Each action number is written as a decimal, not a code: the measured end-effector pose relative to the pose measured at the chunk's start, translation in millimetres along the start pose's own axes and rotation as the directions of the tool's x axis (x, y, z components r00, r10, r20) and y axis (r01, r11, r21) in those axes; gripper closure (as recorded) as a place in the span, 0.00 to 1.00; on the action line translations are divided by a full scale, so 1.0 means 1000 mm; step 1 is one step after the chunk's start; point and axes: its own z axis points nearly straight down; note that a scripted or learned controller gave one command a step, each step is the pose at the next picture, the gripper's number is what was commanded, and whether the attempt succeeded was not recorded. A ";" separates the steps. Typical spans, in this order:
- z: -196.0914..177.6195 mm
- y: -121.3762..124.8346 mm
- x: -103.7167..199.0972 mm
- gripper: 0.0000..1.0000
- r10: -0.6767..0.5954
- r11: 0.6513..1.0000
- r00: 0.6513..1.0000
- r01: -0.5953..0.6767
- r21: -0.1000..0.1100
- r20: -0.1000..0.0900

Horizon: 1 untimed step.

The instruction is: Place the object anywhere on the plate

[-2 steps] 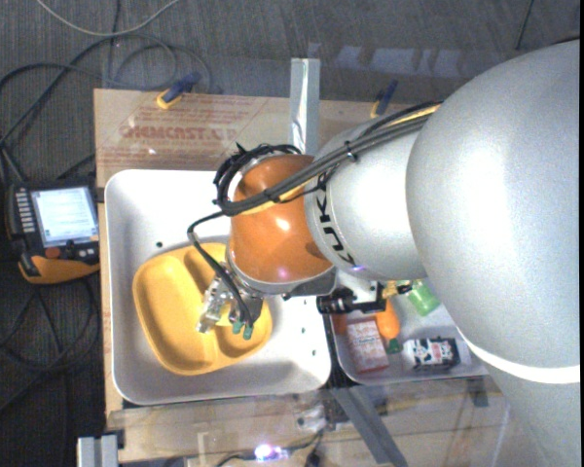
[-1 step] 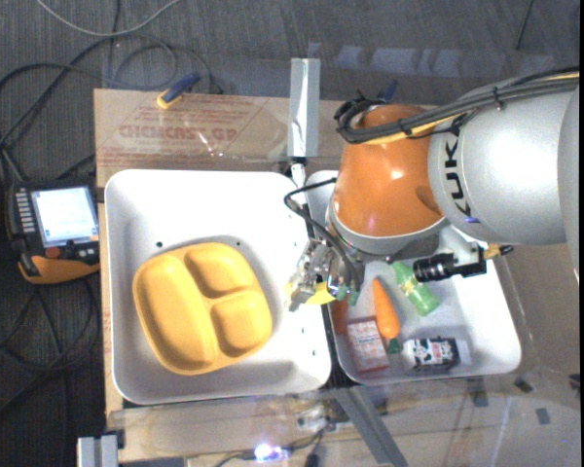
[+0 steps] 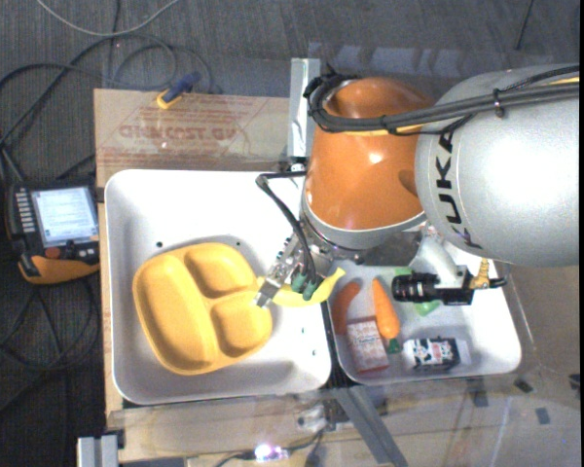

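A yellow plastic banana [image 3: 307, 293], lying left-right, is clasped by the gripper [image 3: 290, 282] beside the yellow compartmented plate [image 3: 202, 305]; a carrot [image 3: 384, 309] lies in the right white bin [image 3: 501, 343].

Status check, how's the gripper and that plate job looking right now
Gripper low at the yellow plate's right edge, in the left bin. Yellow banana-like object beside the gripper, not on the plate; grip unclear. Carrot and packets in right bin, out of the way.

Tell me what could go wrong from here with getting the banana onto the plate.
1. The hand hangs at the right rim of the plate, so the banana could land on the rim and slide into the bin.
2. The banana lies over the edge between the bins, so it could also drop beside the carrot.
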 end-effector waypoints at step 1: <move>-0.140 0.007 0.003 1.00 -0.018 1.000 1.000 0.018 0.000 0.005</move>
